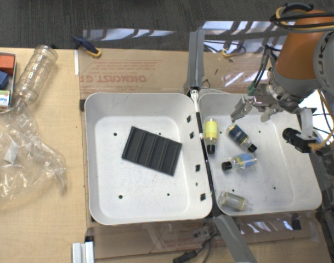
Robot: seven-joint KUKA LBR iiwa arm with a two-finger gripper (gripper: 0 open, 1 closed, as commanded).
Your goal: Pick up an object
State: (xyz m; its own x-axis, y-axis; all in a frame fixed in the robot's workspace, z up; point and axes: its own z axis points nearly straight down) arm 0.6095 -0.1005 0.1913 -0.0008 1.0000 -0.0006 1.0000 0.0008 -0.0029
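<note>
Bottles (242, 137) mid-bin — pincer (253, 108) near far rim

1. Black ribbed panel (152, 150) lies flat, tilted, in the left bin.
2. Yellow bottle (210, 133), dark-blue bottle (242, 137), pale-blue bottle (239, 162) and a clear, perhaps glass, jar (232, 201) lie in the right bin.

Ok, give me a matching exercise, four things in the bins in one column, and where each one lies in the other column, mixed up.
Things:
1. dark ribbed panel
2. yellow bottle
3. clear jar
4. hand

Places:
A. near the front edge of the right bin
B. above the back of the right bin
C. middle of the left bin
D. right bin, beside the divider between the bins

Pairs: 1-C, 2-D, 3-A, 4-B
</note>
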